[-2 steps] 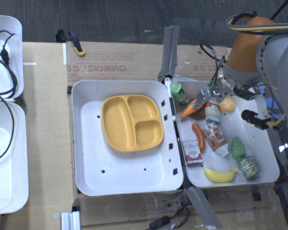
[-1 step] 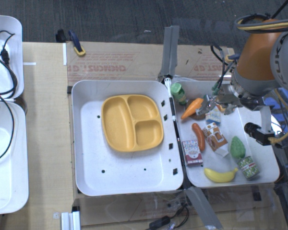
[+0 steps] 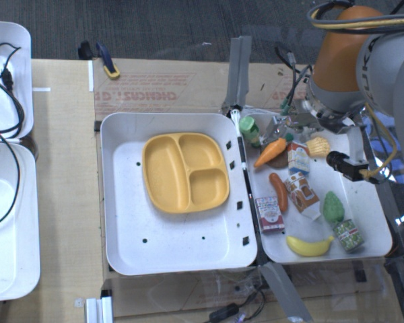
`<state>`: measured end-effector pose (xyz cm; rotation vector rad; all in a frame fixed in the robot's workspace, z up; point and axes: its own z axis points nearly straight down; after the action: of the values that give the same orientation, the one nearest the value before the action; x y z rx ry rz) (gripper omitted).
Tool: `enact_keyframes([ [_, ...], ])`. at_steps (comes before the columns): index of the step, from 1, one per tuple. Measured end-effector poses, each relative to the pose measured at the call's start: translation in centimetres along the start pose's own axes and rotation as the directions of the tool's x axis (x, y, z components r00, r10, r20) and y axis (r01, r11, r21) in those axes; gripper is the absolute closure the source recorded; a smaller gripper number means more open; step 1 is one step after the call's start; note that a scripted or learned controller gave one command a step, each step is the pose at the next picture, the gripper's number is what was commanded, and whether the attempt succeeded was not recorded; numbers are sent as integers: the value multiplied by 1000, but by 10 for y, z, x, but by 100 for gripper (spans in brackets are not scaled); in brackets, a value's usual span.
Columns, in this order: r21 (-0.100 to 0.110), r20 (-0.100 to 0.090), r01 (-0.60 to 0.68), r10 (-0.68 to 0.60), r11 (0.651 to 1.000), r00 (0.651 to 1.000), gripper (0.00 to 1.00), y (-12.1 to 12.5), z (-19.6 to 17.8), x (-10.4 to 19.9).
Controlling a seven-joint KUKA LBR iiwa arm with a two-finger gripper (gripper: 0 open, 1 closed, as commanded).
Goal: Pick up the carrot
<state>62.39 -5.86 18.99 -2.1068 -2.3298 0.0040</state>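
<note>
I can't tell how my gripper point(image 3: 285, 128) is set, so I want it centred across the carrot point(image 3: 271, 152) before closing, clear of the green can point(image 3: 250, 129).

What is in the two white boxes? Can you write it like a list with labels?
left bin: yellow divided plate
right bin: carrot, sausage, banana, green can, small cartons
carrot place: top left part of the right bin, lying tilted
gripper: just above the carrot's upper end
carrot held: cannot tell
arm: reaches in from the right
</note>
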Motion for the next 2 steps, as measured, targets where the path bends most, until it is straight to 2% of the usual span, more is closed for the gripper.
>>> enact_keyframes([
  [1,0,0,0,0,1000,1000,0,0,0,0],
  [2,-7,2,7,-7,1000,1000,0,29,96,-75],
])
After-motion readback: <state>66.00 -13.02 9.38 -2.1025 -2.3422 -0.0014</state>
